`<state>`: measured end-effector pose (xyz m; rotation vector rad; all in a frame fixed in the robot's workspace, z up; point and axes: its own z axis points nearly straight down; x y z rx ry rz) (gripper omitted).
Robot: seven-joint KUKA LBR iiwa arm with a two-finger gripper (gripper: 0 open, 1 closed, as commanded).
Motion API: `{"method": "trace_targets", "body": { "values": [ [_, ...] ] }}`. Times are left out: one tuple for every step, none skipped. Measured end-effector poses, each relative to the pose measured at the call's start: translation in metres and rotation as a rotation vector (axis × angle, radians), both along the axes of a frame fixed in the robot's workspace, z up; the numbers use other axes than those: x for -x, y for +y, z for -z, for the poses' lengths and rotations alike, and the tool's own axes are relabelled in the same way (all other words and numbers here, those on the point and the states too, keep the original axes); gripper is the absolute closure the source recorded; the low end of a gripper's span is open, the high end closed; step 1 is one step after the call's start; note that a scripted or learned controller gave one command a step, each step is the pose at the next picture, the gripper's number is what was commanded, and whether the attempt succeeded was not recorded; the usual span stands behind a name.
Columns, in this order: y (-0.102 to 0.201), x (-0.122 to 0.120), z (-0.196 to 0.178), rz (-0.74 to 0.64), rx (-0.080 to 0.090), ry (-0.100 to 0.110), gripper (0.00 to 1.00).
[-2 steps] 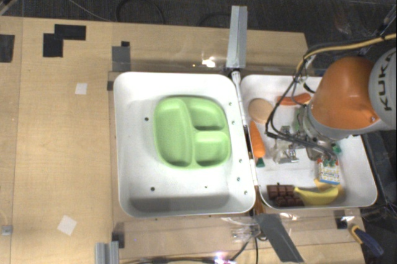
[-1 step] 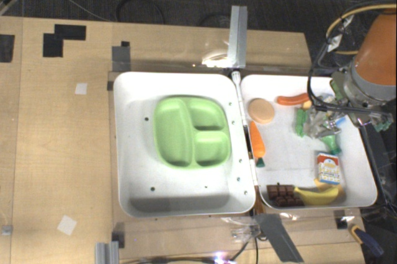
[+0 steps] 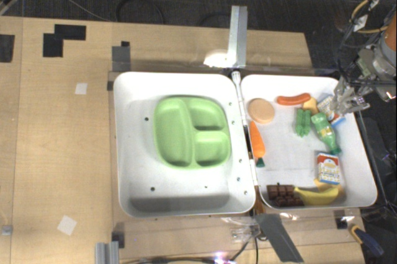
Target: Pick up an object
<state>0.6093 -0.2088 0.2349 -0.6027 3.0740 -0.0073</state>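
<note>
From the overhead cam I've got the tool (image 3: 345, 97) hanging at the far right edge of the right bin (image 3: 366, 163), just above the green bottle (image 3: 325, 131) and near the sausage (image 3: 293, 99), and honestly I can't tell whether it's gripping anything or not. I'd say we're at the approach step, nothing lifted yet, since the bun (image 3: 261, 110), carrot (image 3: 257, 142), juice box (image 3: 328, 170), banana (image 3: 318, 194) and the green tray (image 3: 190, 131) in the left bin (image 3: 133, 182) all sit flat. Next it needs to line up over one item, probably that bottle, then drop straight down.
</note>
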Motion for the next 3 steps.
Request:
{"method": "trace_targets", "body": {
  "values": [
    [0.004,-0.001,-0.001,-0.005,-0.002,-0.002,0.00],
    [0.005,0.018,0.119,-0.006,-0.007,0.011,0.00],
    [0.032,0.005,0.145,-0.016,-0.002,-0.005,0.00]
  ]
}}
